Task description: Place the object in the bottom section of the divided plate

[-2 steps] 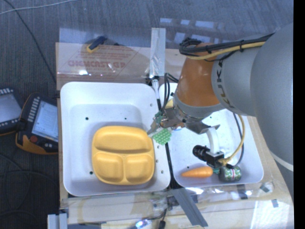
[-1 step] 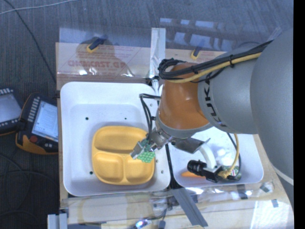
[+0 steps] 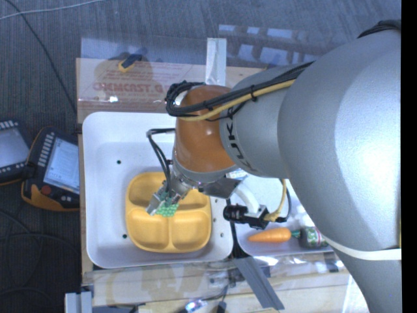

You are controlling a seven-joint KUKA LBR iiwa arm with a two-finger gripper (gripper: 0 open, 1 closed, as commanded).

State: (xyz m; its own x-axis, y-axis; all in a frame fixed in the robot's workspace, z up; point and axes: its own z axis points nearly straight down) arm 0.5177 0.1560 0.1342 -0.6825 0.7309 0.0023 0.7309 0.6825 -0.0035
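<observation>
Green studded plastic object [image 3: 169, 208] gripped in the pincer [image 3: 164, 205], over the yellow divided plate [image 3: 189, 233].
Placing step: it hangs near the plate's central divider in the left white bin [image 3: 104, 175]; next, shift toward the bottom section, then release.

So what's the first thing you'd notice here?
The huge grey arm with its orange band, filling the right side and reaching over the left bin. Next, the yellow plate in that bin, with the gripper just above it at a small green object. A carrot lies in the right bin.
</observation>
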